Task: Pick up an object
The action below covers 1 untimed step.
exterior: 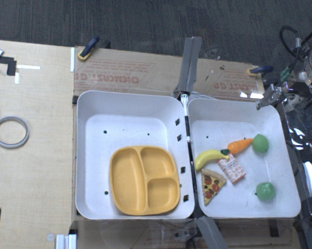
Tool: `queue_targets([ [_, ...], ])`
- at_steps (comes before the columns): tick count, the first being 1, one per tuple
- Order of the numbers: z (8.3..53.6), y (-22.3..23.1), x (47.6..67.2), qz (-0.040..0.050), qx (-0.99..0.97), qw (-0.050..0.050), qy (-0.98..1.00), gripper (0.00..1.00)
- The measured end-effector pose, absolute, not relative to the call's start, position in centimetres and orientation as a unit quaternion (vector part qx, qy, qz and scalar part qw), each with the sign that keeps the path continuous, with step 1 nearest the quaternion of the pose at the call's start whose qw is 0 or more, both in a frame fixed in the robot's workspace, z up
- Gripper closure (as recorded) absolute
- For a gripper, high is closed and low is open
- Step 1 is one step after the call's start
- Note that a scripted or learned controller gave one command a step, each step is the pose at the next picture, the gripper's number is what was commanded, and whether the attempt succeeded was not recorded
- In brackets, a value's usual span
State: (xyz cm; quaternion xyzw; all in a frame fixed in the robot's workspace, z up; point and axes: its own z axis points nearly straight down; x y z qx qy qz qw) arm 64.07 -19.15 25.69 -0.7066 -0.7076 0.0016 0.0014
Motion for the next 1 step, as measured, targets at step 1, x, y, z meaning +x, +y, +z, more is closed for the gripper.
queue_targets([
  [1, 20.75, -22.27, 62.14, 0.0011, -0.609, 0.001, -0.793, 0.0],
])
